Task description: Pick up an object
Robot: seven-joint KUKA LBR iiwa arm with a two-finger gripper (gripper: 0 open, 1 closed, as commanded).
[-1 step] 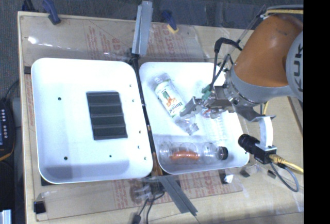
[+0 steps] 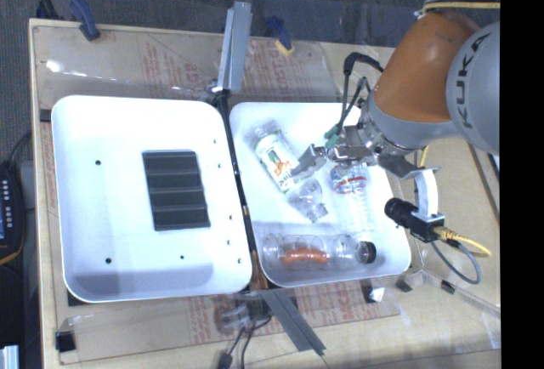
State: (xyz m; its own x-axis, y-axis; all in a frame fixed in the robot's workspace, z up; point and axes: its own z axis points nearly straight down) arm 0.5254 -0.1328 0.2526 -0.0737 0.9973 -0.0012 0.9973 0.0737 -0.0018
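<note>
Left bin (image 2: 76,189): you see a black ribbed block (image 2: 177,190) lying flat near its middle.
Right bin (image 2: 255,252): it sits just beside the left bin on your desk (image 2: 51,44) and holds clear plastic bottles.
Green-labelled bottle (image 2: 276,158): it lies tilted toward 11 o'clock of the bin's middle.
Crumpled bottle (image 2: 309,202): it lies near the middle, just below the green-labelled one.
Orange-filled bottle (image 2: 316,253): it lies on its side along the 6 o'clock wall, dark cap to the right.
Water bottle (image 2: 352,197): it lies at 3 o'clock, directly under the end effector.
End effector (image 2: 340,150): it hangs low over the water bottle's top end; you cannot tell whether it is spread or closed.
</note>
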